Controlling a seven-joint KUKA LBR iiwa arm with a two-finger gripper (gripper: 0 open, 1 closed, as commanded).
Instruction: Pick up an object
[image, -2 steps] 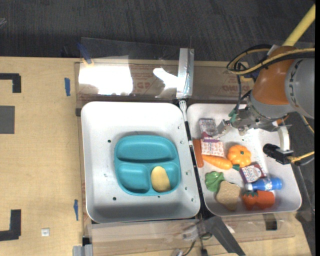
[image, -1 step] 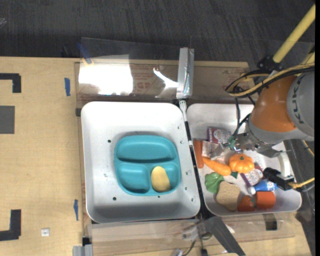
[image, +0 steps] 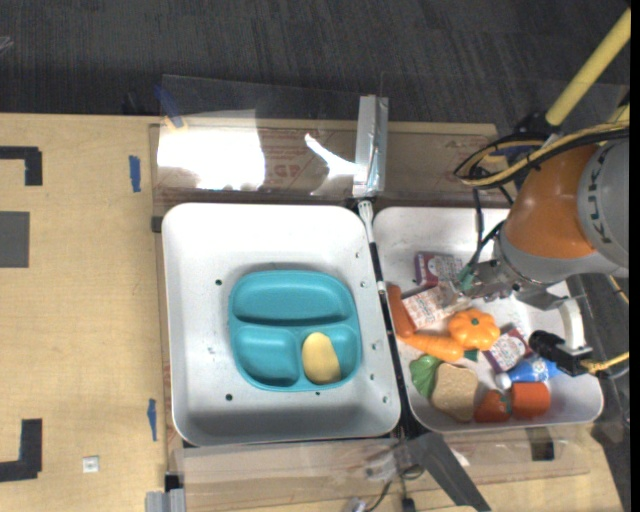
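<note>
The right bin (image: 588, 408) holds a heap of small items. Among them are an orange toy pepper (image: 473, 328), a carrot (image: 430, 345), a red-and-white packet (image: 428, 305), a purple packet (image: 437, 267), a slice of bread (image: 455, 390) and a green piece (image: 424, 374). My gripper (image: 472, 283) hangs low over the upper middle of this bin, just above the pepper and beside the packets. The grey wrist with its orange band (image: 550, 215) covers the bin's back right part. Nothing can be made out in the gripper.
The left bin (image: 200, 300) carries a teal divided tray (image: 270, 300) with a yellow potato-like piece (image: 320, 357) in its front right compartment. A blue can (image: 528, 373) and an orange-red block (image: 530, 398) lie at the right bin's front right. Cables (image: 500, 155) run behind the arm.
</note>
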